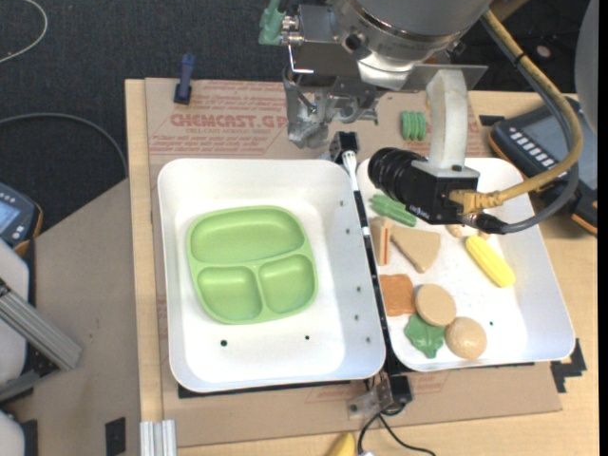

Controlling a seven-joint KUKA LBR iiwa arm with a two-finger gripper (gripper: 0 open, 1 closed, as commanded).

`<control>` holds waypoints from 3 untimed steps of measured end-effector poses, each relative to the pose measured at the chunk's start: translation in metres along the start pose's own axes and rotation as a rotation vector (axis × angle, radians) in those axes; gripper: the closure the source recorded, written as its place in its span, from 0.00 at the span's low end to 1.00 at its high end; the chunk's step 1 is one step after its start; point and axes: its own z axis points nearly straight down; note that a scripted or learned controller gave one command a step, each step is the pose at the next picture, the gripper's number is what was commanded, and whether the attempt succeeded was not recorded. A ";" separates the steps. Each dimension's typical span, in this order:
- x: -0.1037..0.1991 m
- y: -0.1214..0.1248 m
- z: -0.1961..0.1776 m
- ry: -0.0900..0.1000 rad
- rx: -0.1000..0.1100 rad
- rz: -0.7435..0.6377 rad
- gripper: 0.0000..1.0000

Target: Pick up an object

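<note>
Camera view: claw (318,122) above bins, toy corn (490,260) well apart.

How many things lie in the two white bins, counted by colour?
Green: 3, the divided tray in the left bin, a long piece and a leafy piece in the right bin.
Yellow: 1, the corn cob.
Orange: 2, a stick and a square piece.
Tan: 3, a wedge, a disc and a round piece.
Total: 9

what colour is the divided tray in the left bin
Light green, seen clearly in the camera view: the divided tray lies in the left bin.
</note>
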 end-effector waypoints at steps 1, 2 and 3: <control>-0.039 0.009 0.077 -0.013 0.025 0.006 1.00; 0.002 -0.002 0.070 -0.009 0.017 -0.002 1.00; -0.042 -0.005 0.172 -0.014 0.028 0.007 1.00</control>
